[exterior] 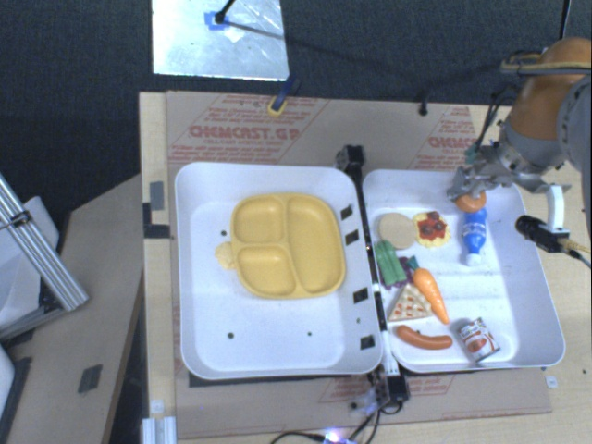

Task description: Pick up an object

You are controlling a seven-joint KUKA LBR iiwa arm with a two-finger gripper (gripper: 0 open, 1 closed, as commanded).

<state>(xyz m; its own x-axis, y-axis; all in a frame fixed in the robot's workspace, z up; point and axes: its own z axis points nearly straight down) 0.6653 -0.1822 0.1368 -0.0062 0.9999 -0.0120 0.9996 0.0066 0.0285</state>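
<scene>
My gripper [470, 191] hung over the far end of the right bin [529, 289], low above its floor, with my grey arm and its orange band coming in from the right edge of the camera view. A small orange piece [473, 203] sat right under my fingertips, at the top of the blue and white bottle [474, 234]; I could not tell whether it was part of that bottle or a separate thing. I also could not tell how wide my gripper stood or whether it had hold of anything, since the wrist hid that spot.

The other objects lay in the same bin, toward its left side. A tan round disc [397, 230] touched a small red and yellow piece [431, 228]. Below them lay a green and purple item [390, 263], then a carrot [428, 290] on a slant, with a pizza slice [408, 305] just beside it. Nearer the front edge lay a sausage [425, 339], and a small can [478, 339] rested on its side next to it.

The left bin [199, 248] held 1 yellow tray [282, 245] with 3 compartments, and a small yellowish object [224, 253] lay against the tray's left edge. Both bins sat on a brown printed board [240, 128].
</scene>
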